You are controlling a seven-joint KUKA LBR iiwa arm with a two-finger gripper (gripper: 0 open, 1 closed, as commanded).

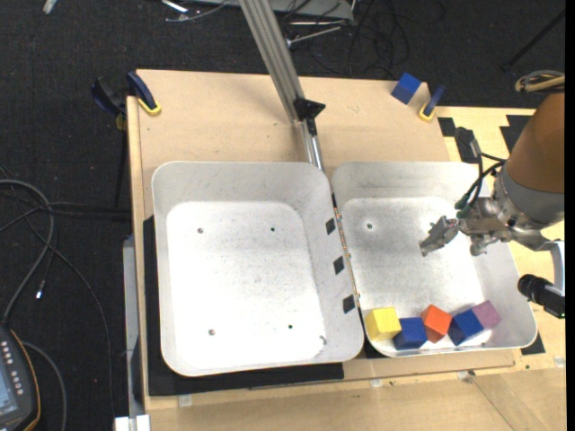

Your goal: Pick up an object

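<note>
Bench w/ two white bins: nearest, along the right bin's (pixel 409 187) front wall, yellow (pixel 383 321), blue (pixel 411 332), orange (pixel 437 321), 2nd blue (pixel 465 325) & purple (pixel 486 312) blocks sit jammed together, so my gripper (pixel 440 235), farther back over bare floor, fingers' state I can't tell, prob hits neighbours or wall & slips.

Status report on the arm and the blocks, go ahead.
Gripper over right bin, nothing seen between fingers. Blocks bunched at near edge: yellow block, orange block, purple block. Nothing in the way.
</note>
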